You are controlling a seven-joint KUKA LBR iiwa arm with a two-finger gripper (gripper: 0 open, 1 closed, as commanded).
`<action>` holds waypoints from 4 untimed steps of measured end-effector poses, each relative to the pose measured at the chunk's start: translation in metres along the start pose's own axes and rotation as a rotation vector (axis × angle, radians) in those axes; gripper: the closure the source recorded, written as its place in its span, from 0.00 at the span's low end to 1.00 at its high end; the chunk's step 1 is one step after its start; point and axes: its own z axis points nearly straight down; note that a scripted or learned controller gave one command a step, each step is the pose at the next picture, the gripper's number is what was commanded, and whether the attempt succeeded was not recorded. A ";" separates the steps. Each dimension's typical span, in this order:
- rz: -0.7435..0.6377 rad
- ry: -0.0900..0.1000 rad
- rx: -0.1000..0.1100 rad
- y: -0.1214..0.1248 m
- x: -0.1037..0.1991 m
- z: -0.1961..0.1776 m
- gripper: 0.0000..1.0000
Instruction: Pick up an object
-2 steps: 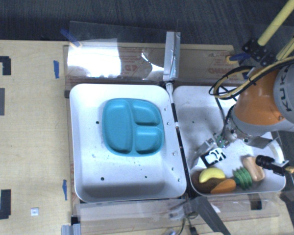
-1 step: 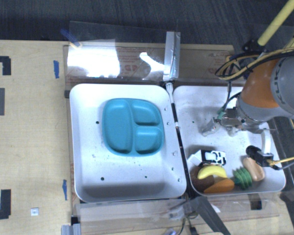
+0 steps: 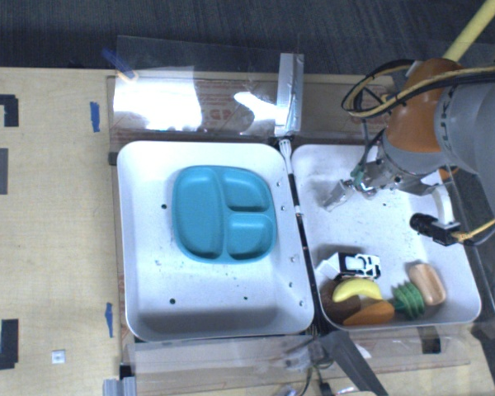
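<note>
Gripper point(image 3: 340, 195) low over upper part of right bin point(image 3: 470, 291) — jaws blurred, cannot tell how they stand or whether anything is held. Toys bunched along that bin's lower edge: banana point(image 3: 356, 289), black-and-white car point(image 3: 360, 264), hot dog point(image 3: 426, 283), green piece point(image 3: 408, 298). Left bin point(image 3: 140, 246) — blue divided tray point(image 3: 224, 213).

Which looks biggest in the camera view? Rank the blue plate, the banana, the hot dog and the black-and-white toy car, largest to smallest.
1. Blue plate, by far the largest.
2. Banana.
3. Hot dog, close to the banana, so that order is unsure.
4. Toy car, smallest, slightly.
</note>
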 end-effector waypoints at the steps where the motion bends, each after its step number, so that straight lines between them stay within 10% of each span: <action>1: -0.310 0.003 0.002 -0.026 0.006 -0.041 0.00; 2: -0.627 0.000 -0.003 -0.083 0.023 -0.002 0.00; 4: 0.010 0.001 -0.003 -0.130 0.040 -0.002 0.00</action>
